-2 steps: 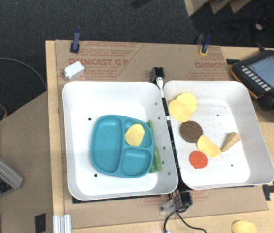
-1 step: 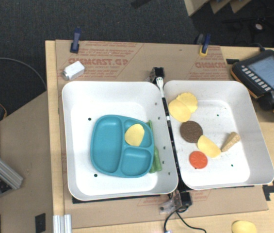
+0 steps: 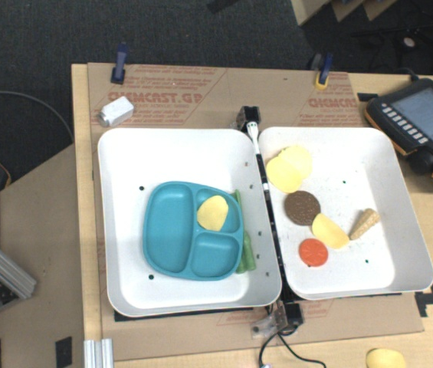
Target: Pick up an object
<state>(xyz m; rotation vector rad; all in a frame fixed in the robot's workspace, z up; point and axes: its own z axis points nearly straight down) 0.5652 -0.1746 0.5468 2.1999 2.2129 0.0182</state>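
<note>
The bench [image 3: 201, 90] bears the left bin [image 3: 124, 175] and the right bin [image 3: 362, 167], their inner walls touching. In the left bin lies a blue tray [image 3: 172, 228] with a yellow piece [image 3: 213, 213] in its upper right compartment. A green strip [image 3: 244, 251] is wedged between the tray's right edge and the bin wall.

The likely pick targets lie in the right bin. A yellow disc [image 3: 288, 168] sits near the inner wall, with a brown disc [image 3: 303, 207] just below it. A yellow lump [image 3: 329, 231] touches the brown disc's lower right, a red disc [image 3: 313, 252] lies just beneath that, and a tan wedge [image 3: 365, 222] lies beside the lump.

The risk I judge greatest is crowding. These pieces are flat and packed together, so a descent on one could nudge its neighbours or close on nothing. The yellow disc's nearness to the wall could block a clean grasp, and the tray looks too wide to pinch.
</note>
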